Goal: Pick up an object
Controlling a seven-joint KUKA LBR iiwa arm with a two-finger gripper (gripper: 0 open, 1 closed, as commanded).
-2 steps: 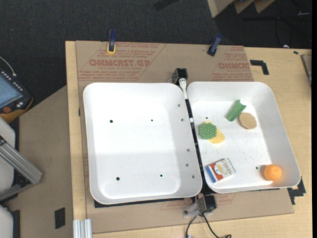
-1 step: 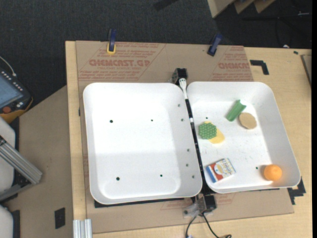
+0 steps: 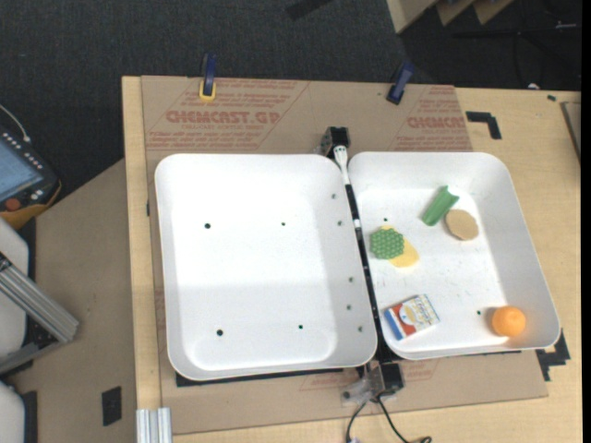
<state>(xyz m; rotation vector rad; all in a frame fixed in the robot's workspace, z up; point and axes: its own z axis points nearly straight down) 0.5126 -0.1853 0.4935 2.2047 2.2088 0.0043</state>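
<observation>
Two shallow white plastic bins lie side by side on a brown cardboard sheet (image 3: 277,109) printed with red lettering, and we see a small black clip (image 3: 383,377) with a trailing cable at the near end of the seam where they meet. Nearest in the right bin (image 3: 489,266) sit a small orange ball (image 3: 507,321) by the near right corner and, to its left, a flat red, white and blue packet (image 3: 411,316). Farther in, by the seam, a green bumpy round piece (image 3: 387,243) touches a flat yellow piece (image 3: 404,257). Beyond these, a tan round disc (image 3: 462,224) lies just beside a tilted green block (image 3: 440,206). The left bin (image 3: 249,275) shows a few dark dots on its floor. At the far end of the seam sits another black clip (image 3: 335,141), and two blue clamps (image 3: 209,77) (image 3: 401,81) grip the sheet's far edge. How the gripper stands we cannot tell.
</observation>
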